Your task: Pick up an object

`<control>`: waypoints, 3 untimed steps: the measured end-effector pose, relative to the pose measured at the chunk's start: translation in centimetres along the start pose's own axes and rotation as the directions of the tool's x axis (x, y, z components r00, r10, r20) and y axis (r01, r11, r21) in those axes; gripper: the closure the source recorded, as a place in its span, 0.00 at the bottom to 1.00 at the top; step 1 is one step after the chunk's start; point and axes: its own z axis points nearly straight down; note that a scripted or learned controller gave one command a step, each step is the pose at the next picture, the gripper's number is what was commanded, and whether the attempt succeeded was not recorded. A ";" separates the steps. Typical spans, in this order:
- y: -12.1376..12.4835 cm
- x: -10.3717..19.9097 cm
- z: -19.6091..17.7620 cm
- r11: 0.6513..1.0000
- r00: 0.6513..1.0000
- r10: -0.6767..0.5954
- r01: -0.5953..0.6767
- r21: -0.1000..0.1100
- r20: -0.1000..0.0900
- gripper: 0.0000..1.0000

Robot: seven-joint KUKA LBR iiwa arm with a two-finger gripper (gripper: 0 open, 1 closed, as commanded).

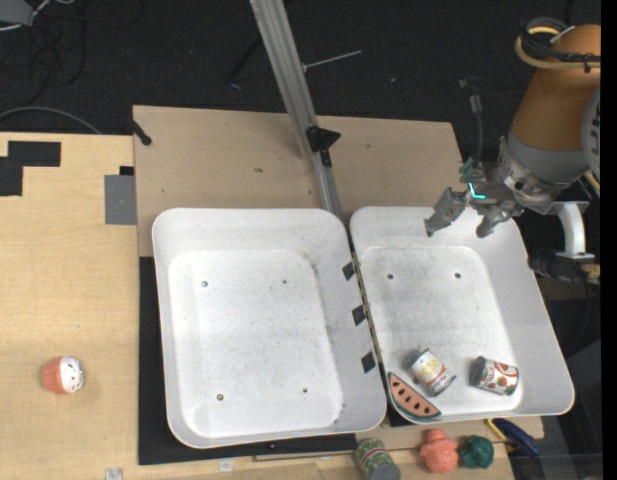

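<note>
My gripper [466, 214] hangs open and empty over the right bin's [548, 313] upper edge. The nearest pick, a small can [429, 370] (lying tilted, long axis diagonal), sits well below it, toward the frame's bottom.

Lit evenly from above, brightest across the two white bins [253, 328], nearly washed out with faint speckle showing. Fell off to near black along the top, cables barely legible there. Cast soft dim shading inside the left bin's near wall. Rendered small items [431, 371] slightly soft and grainy. Showed no strong glare, little edge bending.
</note>
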 end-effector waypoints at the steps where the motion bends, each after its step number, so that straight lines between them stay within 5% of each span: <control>1: 0.1 0.0 -0.3 1.000 1.000 -0.001 0.001 -0.004 0.001 0.00; 3: -0.1 0.7 8.5 1.000 1.000 0.000 0.000 0.001 0.000 0.00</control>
